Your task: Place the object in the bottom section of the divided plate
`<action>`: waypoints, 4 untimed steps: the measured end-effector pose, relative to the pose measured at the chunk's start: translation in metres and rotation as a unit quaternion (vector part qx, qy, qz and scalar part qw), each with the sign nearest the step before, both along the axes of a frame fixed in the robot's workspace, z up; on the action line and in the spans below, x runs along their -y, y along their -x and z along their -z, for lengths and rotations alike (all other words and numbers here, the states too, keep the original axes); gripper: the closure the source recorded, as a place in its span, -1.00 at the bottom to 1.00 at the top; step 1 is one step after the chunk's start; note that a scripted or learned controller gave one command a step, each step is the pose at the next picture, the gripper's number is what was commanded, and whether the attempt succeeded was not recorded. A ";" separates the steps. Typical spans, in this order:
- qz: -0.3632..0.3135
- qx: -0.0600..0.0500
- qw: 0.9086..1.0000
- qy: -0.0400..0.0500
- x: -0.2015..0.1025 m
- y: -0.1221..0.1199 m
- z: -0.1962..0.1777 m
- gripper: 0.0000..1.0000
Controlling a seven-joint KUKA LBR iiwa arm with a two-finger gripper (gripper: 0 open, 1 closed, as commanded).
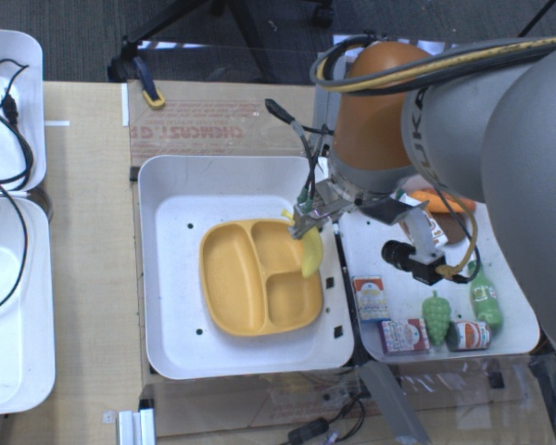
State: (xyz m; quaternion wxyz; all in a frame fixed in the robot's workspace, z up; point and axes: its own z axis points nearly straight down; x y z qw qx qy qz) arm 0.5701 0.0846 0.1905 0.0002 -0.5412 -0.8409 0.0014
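- Your jaws (308,222) hovered over the divided plate's (259,276) upper right rim in the left bin (167,248); you couldn't tell their spread.
- You'd see a yellow object (311,256) just below them, at the plate's right edge.
- Your right bin (514,295) held small packages (403,334).

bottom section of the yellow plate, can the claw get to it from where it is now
Probably yes. The claw hangs at the divided plate's right rim with a yellow object at its tip, and the bottom section just below lies open, nothing between.
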 end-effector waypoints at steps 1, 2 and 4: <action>-0.190 0.001 0.982 -0.001 -0.062 0.012 -0.053 1.00; -0.259 0.001 0.966 0.000 -0.095 -0.016 -0.029 1.00; -0.386 0.000 0.923 0.000 -0.049 -0.029 -0.033 1.00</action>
